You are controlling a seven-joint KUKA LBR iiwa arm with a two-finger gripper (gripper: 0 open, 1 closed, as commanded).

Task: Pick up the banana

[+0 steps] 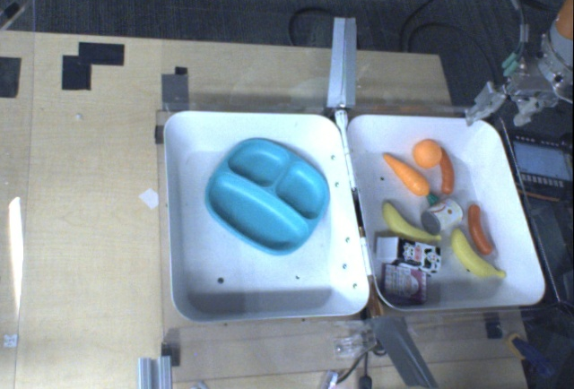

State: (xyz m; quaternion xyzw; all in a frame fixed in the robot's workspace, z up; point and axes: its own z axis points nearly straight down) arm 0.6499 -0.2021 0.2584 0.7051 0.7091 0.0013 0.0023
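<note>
Above the right bin's [511, 159] far corner my gripper [507, 98] hangs, fingers spread, holding nothing; banana [410, 224] lies mid-bin, beside a second — I should descend centred, straddling its width.

Right bin [511, 165], crowded. Two bananas: one [410, 223] mid-bin, its right end touching a small grey cup [442, 216]; the other [475, 256] near the right wall, flanked closely on its far side by a red sausage [481, 229]. A printed packet [409, 268] blocks the near-left corner, just beside the first banana. Carrot [405, 174], orange [428, 152] and a second sausage [446, 170] occupy the far half. Open floor lies along the far-right corner and the near-right strip. The gripper [508, 99] hangs over the far-right rim, unobstructed. Left bin [184, 226]: a blue divided tray [267, 194] fills its centre; the margins are free.
</note>
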